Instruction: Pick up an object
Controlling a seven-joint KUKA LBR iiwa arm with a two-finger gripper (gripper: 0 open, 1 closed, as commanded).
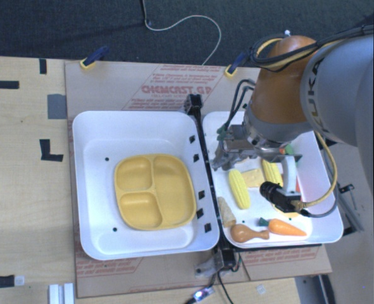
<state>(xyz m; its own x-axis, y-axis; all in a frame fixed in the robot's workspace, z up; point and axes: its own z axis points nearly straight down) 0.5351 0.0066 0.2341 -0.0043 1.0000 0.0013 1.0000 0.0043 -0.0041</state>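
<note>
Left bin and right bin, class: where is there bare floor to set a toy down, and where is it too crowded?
Free: the left bin, its white floor bare all round the yellow divided plate, widest along the far wall and the left side. Crowded: the right bin, where the arm hangs over corn cobs, a carrot and a drumstick.

Smooth, faintly glossy white plastic for the two shallow bins (pixel 85 170). Matt yellow plastic on the three-compartment plate (pixel 154 190). Moulded plastic, slightly shiny, on the ribbed yellow corn cob (pixel 239 189), the orange carrot (pixel 286 228) and the tan drumstick (pixel 249 234). Dull brown printed cardboard (pixel 168 90) under the bins. Satin grey and glossy orange casing on the arm (pixel 288 87).
</note>
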